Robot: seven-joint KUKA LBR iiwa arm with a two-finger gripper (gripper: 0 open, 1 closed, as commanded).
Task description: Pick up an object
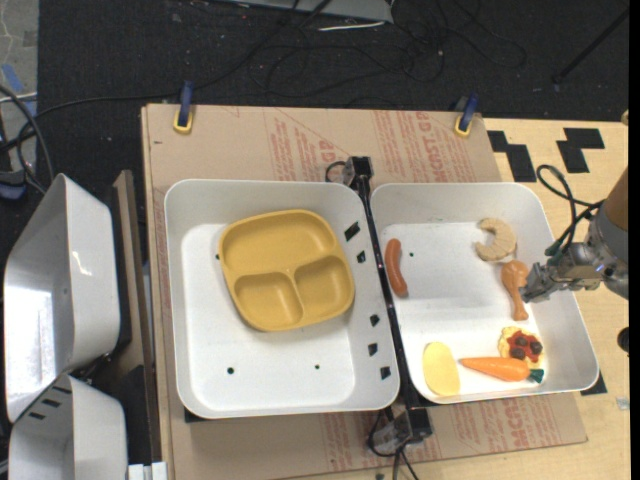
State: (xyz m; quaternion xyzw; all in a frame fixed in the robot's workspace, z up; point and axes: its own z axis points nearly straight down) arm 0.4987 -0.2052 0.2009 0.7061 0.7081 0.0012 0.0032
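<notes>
The right bin [455,203] holds several toy foods. A sausage [397,267] lies near its left wall. A bitten biscuit [495,238] sits at the back right, with a chicken drumstick [515,286] just in front of it. Along the front lie a yellow oval piece [441,367], a carrot [496,368] and a small pizza slice [522,345]. My gripper [540,283] hangs over the bin's right rim, close beside the drumstick. Its tips are too small and dark to read.
In the left bin [200,368] rests a yellow divided plate [287,269]. The bins stand on a cardboard sheet [290,143] held by two clamps at the back. Cables trail on the dark floor behind; white containers stand at the far left.
</notes>
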